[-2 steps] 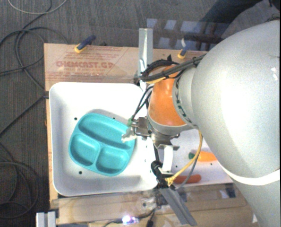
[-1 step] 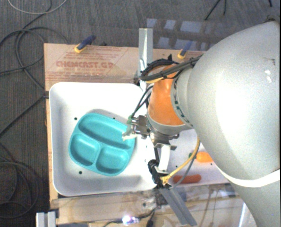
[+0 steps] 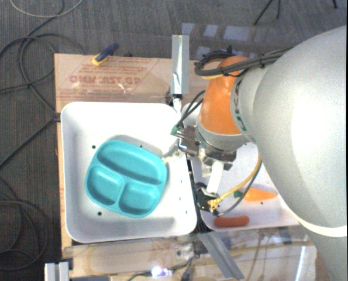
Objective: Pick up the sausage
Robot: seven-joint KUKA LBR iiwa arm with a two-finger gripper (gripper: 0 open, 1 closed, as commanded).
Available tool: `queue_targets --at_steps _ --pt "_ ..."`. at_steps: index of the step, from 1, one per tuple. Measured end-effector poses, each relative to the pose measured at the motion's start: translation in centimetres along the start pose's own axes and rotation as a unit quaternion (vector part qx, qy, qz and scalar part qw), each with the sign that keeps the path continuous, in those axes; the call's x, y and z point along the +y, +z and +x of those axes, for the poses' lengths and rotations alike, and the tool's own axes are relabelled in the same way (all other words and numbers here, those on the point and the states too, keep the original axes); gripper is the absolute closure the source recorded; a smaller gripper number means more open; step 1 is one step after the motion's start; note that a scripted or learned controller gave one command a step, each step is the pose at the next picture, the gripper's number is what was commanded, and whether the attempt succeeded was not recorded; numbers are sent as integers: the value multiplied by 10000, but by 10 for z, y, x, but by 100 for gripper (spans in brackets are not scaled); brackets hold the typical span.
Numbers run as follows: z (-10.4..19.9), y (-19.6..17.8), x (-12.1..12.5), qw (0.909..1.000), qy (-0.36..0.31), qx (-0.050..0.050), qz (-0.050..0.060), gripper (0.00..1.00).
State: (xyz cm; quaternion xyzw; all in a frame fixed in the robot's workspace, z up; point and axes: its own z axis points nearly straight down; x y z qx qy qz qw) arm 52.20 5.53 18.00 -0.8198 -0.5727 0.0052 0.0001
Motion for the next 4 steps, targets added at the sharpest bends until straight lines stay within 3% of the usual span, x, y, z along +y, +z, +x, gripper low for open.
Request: queue_targets --at_steps 1,2,3,4 --pt "16 43 -21 9985 -513 -76 -161 0" --pt "-4 39 -15 9989 -380 -231 -146 100" --pt "2 34 -13 9995 155 -215 -174 100" --pt "76 -33 -4 9891 1470 -11 -6 100"
